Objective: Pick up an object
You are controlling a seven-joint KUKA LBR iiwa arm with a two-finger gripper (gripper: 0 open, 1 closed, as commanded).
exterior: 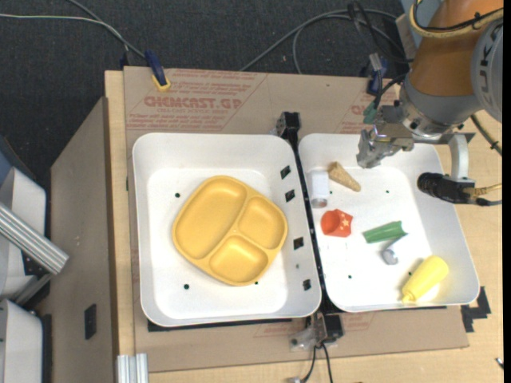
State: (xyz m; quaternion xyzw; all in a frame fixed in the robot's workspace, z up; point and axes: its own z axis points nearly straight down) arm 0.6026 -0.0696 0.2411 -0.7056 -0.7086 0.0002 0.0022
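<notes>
Tan and cone-shaped, a small wedge (345, 177) lies in the right bin (447, 294) beside the gripper (374, 156), whose fingers' state I cannot tell.

Right bin (447, 294), loose items lying flat, none touching: white cylinder (319, 187) at left edge; tan cone (345, 177) just beside it, tip up-left; red crumpled piece (337, 223) below; green bar (384, 232) mid-bin, slanted; small grey bit (389, 254) beneath it; yellow bottle (424, 278) near front-right corner, slanted.

Dark grey carpet floor (64, 62); brown cardboard sheet (207, 94) over bench; black cables (72, 14) trailing across carpet.
</notes>
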